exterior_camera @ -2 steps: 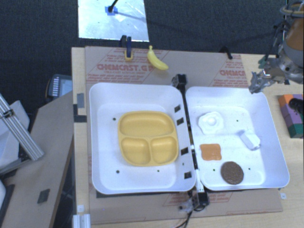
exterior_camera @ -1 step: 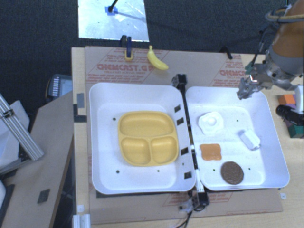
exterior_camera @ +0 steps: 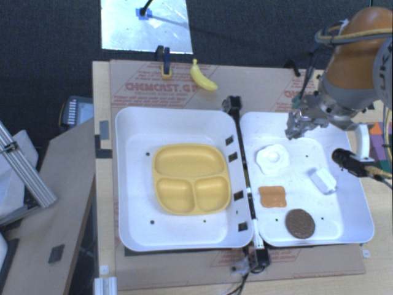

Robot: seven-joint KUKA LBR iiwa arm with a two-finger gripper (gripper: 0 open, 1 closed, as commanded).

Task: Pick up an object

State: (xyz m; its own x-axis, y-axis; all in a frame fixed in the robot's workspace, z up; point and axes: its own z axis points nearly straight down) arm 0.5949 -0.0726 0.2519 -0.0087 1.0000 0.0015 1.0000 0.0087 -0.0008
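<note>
Surface: tan bench [exterior_camera: 58, 189] w/ printed cardboard sheet [exterior_camera: 153, 88] laid on it, red lettering along far edge; 2 shallow white bins sit on the sheet side by side, touching along a centre seam w/ black clips [exterior_camera: 233, 157]. L bin [exterior_camera: 132, 189]: 1 yellow plate [exterior_camera: 189, 178], 3 compartments, flat, approx. centred. R bin [exterior_camera: 351, 217]: 4 loose items. Egg [exterior_camera: 272, 158], white w/ pale yolk, near bin's centre-left; toast [exterior_camera: 272, 196], orange square, just nearer the camera than the egg; cookie [exterior_camera: 300, 224], brown disc, near front edge, beside the toast but apart; block [exterior_camera: 322, 180], small, white, tilted, right of the egg and well apart from it. Arm [exterior_camera: 356, 54]: grey w/ orange band, enters from right. Gripper [exterior_camera: 296, 129] over far-left part of R bin, beyond the egg and near it. Opening: can't tell at this res.; hold on any item: can't tell. Off-bin items: banana [exterior_camera: 203, 78] on cardboard behind L bin; blue/yellow clamp [exterior_camera: 165, 63] at the sheet's far edge, just left of the banana. Room: dark fabric backdrop [exterior_camera: 37, 42]; shiny foil panel [exterior_camera: 147, 17] lies on it beyond the bench; aluminium rail [exterior_camera: 24, 171] slants at left edge; small grey device [exterior_camera: 77, 110] near bench's far-left corner.
</note>
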